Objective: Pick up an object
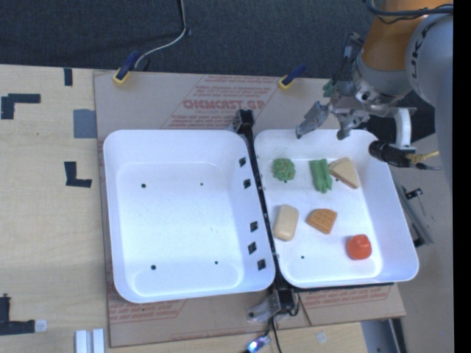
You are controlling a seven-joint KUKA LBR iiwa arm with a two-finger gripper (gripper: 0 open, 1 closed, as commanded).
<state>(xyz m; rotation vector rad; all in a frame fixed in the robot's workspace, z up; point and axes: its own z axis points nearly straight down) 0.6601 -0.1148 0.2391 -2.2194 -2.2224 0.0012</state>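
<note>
A: Gripper [324,124] hangs spread open, nothing in it, over the right bin's [390,271] far edge.
B: Nearest target: green pod [320,175], far-middle. Looks light, slick plastic; pinch across its narrow width.

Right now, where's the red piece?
The red piece lies in the right bin, at its near right corner. Its nearest neighbour is the orange wedge, up and to its left.
</note>
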